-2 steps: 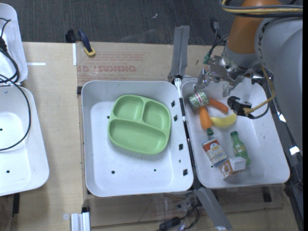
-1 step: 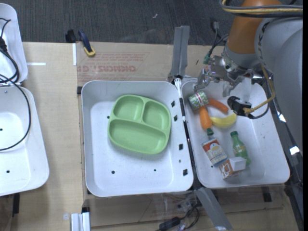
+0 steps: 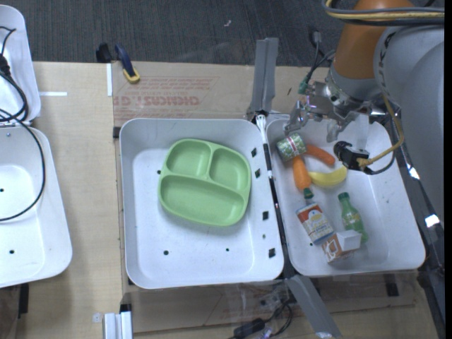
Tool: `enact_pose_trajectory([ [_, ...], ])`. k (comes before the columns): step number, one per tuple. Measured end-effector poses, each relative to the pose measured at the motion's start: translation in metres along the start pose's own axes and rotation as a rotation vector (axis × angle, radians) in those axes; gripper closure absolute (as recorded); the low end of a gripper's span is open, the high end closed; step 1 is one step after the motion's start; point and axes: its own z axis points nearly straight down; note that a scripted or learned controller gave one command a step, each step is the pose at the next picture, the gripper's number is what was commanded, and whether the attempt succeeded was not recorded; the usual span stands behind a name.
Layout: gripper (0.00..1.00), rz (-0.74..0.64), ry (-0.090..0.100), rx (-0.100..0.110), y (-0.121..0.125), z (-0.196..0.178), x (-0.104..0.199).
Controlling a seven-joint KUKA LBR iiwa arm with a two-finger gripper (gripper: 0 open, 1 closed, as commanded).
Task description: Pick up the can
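Tan tabletop (image 3: 78,189) carries two white bins side by side; left bin (image 3: 134,210) has a green divided plate (image 3: 205,181), right bin (image 3: 402,239) holds the clutter. Can (image 3: 290,146) lies on its side in the right bin's top-left corner, long axis slanting, w/ a carrot (image 3: 301,173) and banana (image 3: 328,178) just beside it. Gripper (image 3: 311,111) hovers just above & slightly right of the can. Can't tell the jaws' state; nothing visibly held. Next move, prob: a short drop down-left.
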Motion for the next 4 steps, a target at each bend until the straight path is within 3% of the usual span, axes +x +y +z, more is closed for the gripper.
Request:
enact_pose_trajectory([
  [4,0.00,0.000,0.000,0.000,0.0000,0.0000,0.0000],
])
